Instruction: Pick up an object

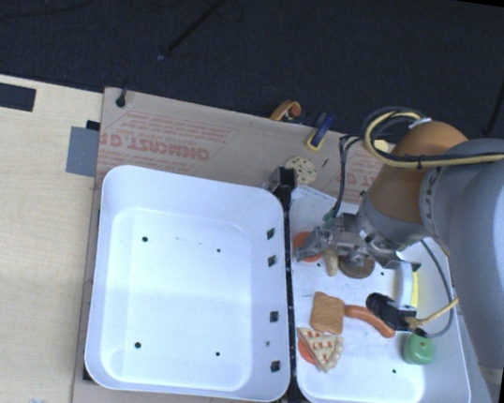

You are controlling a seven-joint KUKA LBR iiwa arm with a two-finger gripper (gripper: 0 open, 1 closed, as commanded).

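— While the grey arm (pixel 478 213) reaches in from the right, what lies nearest the camera?

— A checkered wedge (pixel 321 349), at the near left of the right bin (pixel 374 388). It touches a tan slab (pixel 328 312) just behind it. An orange stick (pixel 369 318) lies just beside the slab, and a green round piece (pixel 418 349) sits toward the bin's right wall.

— And the gripper?

— The gripper (pixel 331 256) is low over the right bin's far half, just beyond the slab. A red-orange piece (pixel 306 242) is close on its left and a brown disc (pixel 357 265) close on its right. Whether it is released or clenched cannot be told from this angle.

— What lies farther back?

— The left bin (pixel 181 289) sits alongside, the two meeting at a black seam. Behind both, on the cardboard sheet (pixel 195 144), a pale dotted disc (pixel 301 168) rests near the bins' far corners. An orange clip (pixel 286 110) and a blue-and-yellow piece (pixel 319 132) lie at the sheet's far edge.
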